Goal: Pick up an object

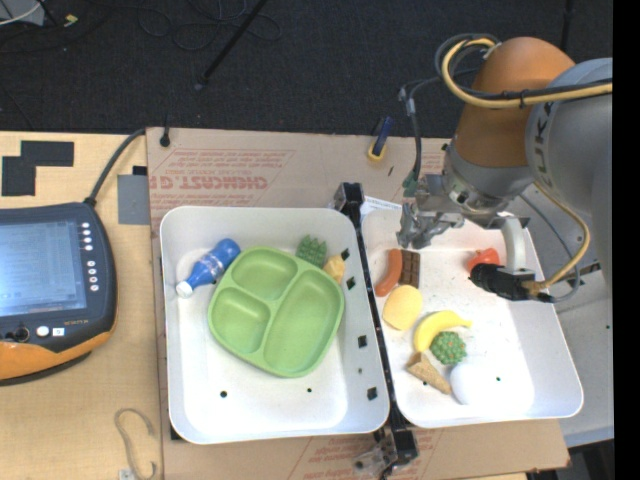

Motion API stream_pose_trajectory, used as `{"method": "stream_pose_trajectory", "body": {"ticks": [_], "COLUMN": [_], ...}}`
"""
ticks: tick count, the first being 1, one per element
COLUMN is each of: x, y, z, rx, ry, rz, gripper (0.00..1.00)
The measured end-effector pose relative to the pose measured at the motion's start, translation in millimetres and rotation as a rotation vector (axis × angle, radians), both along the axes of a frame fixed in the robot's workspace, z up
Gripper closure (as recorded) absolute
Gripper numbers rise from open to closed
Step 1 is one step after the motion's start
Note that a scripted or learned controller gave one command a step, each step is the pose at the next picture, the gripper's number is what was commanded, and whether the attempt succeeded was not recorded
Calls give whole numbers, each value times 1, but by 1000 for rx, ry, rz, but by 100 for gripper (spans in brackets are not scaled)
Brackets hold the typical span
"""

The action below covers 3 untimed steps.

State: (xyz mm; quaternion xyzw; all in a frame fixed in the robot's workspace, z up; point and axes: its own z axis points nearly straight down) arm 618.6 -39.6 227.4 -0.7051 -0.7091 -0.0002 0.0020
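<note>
A: Surface?

B: Tan bench [70,408] under a dark floor with cables along the top of the frame. A cardboard sheet [250,168] lies on the bench and carries two white bins side by side. A tablet-style controller [45,283] with an orange underside sits at the left edge.

A: Where are the pickable objects?

B: Most are in the right bin [545,368], lower centre-right of the frame. An orange-brown sausage piece [388,271] lies near the bin's upper left, a brown block [409,268] just beside it. Below those: pale yellow round piece [403,307], then banana [440,326] with a green knobbly item [449,347] touching it, a tan wedge [428,372], and a white egg-like shape [470,381] at the bottom. A red item [485,258] sits further right, beside a black part of the arm.

A: Gripper?

B: Gripper [418,230] hangs over the upper left of the right bin, just above the sausage and brown block. Jaw state: can't tell, the wrist blocks it. No object visible between them.

A: Left bin?

B: Left bin [185,388] holds a green divided plate [277,310], tilted, in the middle. A blue-and-white bottle [207,266] lies at its upper left. A green bumpy item [312,250] and a small yellow piece [334,265] sit at its upper right.
</note>
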Motion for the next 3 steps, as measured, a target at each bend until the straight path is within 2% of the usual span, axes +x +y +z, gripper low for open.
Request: {"method": "stream_pose_trajectory", "body": {"ticks": [1, 3], "x": [0, 11], "y": [51, 36], "z": [0, 6], "rx": [-1, -4], "ry": [2, -1], "rz": [-1, -6], "gripper": [100, 100]}}
